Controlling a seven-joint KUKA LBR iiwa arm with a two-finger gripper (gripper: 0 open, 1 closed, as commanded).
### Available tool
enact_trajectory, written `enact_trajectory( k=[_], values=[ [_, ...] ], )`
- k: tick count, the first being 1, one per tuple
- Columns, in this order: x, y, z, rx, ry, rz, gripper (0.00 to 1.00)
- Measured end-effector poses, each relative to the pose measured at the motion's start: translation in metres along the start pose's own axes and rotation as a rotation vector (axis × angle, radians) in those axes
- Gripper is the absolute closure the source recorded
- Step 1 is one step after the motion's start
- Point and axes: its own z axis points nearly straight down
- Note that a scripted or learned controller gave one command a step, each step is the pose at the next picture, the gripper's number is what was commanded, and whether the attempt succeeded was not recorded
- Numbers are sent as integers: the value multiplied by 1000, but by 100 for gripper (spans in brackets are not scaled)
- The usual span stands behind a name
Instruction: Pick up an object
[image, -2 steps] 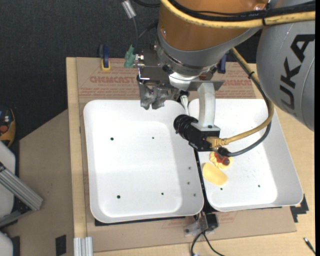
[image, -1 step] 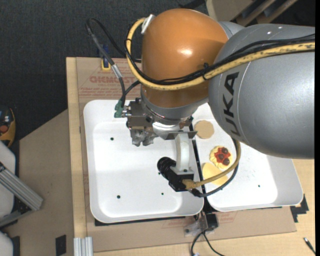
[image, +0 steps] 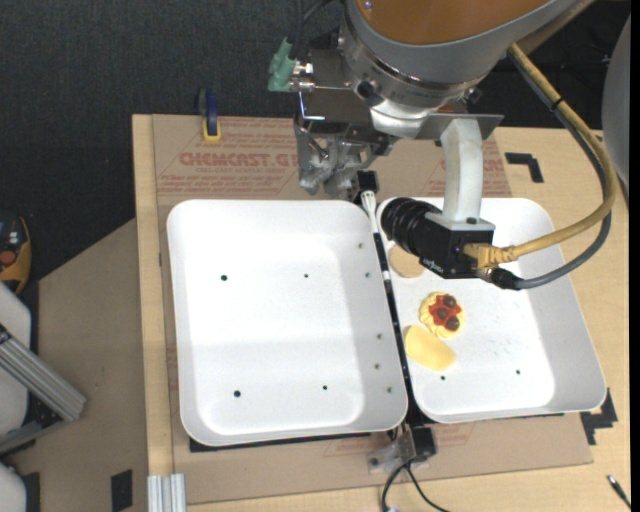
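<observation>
White plastic makes up both shallow bins. The left bin fills the middle of the view and shows a few small dark dots on its floor. The right bin sits touching it along a shared edge that runs from about 12 o'clock down to 6 o'clock of the bench.

In the right bin, near its left wall, lie two small things close together: a round yellow piece with red and dark spots and, just beside it toward 7 o'clock, a plain pale yellow piece. They appear to touch or nearly touch. Both rest on the bin floor, well apart from the arm's tool.

The grey arm with its orange band comes in at the top, toward 1 o'clock of the view. Its gripper hangs above the brown board at the far rim of the bins, at about 12 o'clock of the left bin, near the seam between them. Whether it is clenched or released I cannot tell; nothing is seen in its grasp.

A black camera unit on a white bracket sits over the upper left corner of the right bin, with a tan cable looping away toward 3 o'clock. A blue and yellow clamp stands at the board's far edge, toward 11 o'clock.
</observation>
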Motion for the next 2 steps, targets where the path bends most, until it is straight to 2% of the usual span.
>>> enact_trajectory(
  k=[1,2],
  values=[
    [-3,-6,204,37,-19,4,100],
    [0,7,56,3,-2,1,100]
  ],
)
